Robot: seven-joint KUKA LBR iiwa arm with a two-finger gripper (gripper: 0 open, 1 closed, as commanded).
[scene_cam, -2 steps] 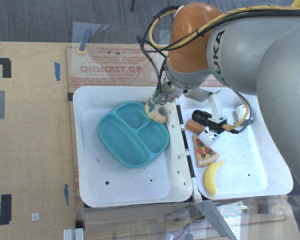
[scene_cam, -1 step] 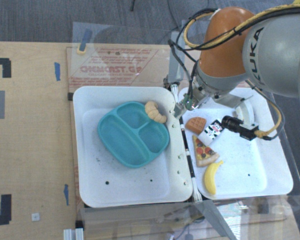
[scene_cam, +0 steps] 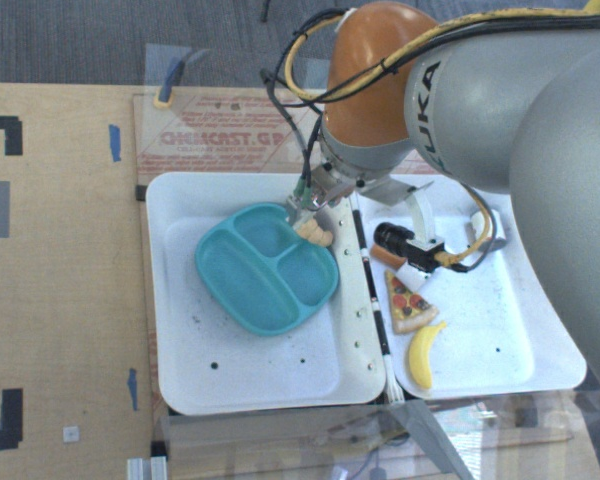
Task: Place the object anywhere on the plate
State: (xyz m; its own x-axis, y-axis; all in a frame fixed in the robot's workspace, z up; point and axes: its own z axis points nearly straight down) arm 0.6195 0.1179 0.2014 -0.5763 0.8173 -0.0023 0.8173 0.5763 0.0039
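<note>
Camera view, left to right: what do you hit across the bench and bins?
Blue tape strip → teal plate → pizza slice. Tan piece and banana skipped: they overlap neighbours.

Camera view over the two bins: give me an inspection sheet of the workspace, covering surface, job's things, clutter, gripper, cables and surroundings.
Surface: left bin and right bin, white, side by side on a tan bench.
Job's things: teal divided plate in the left bin; small tan object at its upper right rim.
Clutter: pizza slice, banana and a reddish piece in the right bin.
Grippers: gripper just above the tan object; hold cannot be told.
Cables: yellow and black cables loop round the wrist.
Surroundings: blue tape on the bench, grey carpet beyond.
</note>
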